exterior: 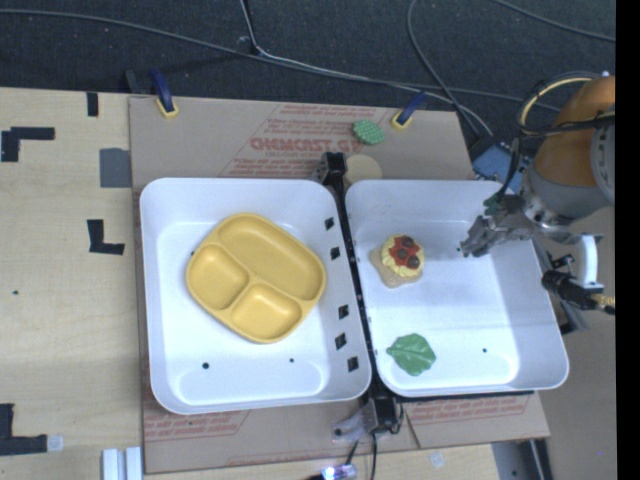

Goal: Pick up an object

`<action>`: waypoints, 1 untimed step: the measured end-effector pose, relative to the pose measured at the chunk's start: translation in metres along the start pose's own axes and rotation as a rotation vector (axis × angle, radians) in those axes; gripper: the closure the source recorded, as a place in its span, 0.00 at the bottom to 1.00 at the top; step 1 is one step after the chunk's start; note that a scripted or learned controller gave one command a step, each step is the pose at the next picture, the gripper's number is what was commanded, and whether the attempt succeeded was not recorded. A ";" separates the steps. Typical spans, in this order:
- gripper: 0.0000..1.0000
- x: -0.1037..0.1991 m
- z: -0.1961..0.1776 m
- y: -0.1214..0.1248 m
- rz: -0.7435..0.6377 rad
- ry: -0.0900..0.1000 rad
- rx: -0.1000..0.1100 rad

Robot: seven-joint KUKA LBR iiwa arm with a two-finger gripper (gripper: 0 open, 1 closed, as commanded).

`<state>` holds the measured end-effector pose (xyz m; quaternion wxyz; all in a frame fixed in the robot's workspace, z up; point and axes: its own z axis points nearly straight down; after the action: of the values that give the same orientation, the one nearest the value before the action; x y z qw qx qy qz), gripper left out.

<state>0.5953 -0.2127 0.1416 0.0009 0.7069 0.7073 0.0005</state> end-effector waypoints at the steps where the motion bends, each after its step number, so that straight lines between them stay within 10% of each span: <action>1: 1.00 -0.008 -0.047 0.004 -0.001 -0.001 -0.002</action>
<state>0.5994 -0.2203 0.1885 0.0020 0.7066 0.7076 0.0007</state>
